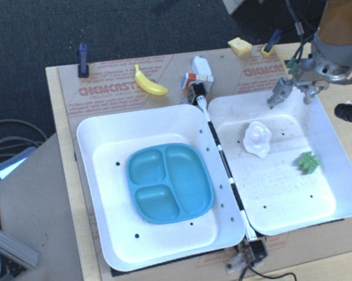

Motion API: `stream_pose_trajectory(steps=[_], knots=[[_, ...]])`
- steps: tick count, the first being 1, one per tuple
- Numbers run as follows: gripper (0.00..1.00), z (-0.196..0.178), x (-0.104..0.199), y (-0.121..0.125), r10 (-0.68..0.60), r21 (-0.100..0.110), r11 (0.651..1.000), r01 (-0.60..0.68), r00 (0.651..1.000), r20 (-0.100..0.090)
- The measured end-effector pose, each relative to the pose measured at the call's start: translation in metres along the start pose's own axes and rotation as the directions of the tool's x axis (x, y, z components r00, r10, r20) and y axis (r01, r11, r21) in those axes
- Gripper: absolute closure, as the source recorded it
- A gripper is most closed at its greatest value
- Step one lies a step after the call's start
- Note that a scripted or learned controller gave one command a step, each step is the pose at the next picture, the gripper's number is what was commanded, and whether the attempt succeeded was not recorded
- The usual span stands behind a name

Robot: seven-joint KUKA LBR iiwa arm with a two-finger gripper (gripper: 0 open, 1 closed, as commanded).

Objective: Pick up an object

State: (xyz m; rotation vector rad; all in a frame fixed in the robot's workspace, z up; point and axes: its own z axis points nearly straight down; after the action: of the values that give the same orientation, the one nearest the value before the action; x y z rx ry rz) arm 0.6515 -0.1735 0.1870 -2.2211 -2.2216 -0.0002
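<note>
In the right bin (pixel 338 202) lie a crumpled white object (pixel 257 139) near the middle back and a small green object (pixel 307 162) toward the right side. My gripper (pixel 294 92) hangs over the bin's back right edge, above and to the right of the white object. Its fingers are spread apart and hold nothing. The left bin (pixel 99 140) carries a blue divided plate (pixel 169 182).
Behind the bins on the bench lie a yellow banana (pixel 148 82), a small red-and-white item (pixel 197 76), a yellow block (pixel 239 46) and a blue clip (pixel 82 59). A black divider (pixel 223 162) runs between the bins. Cables lie at the left.
</note>
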Motion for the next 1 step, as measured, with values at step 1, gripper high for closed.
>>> stream_pose_trajectory(steps=[1], knots=[[0.0,0.0611,-0.038,-0.0272,0.001,0.003,1.0,-0.001,1.0,0.0]])
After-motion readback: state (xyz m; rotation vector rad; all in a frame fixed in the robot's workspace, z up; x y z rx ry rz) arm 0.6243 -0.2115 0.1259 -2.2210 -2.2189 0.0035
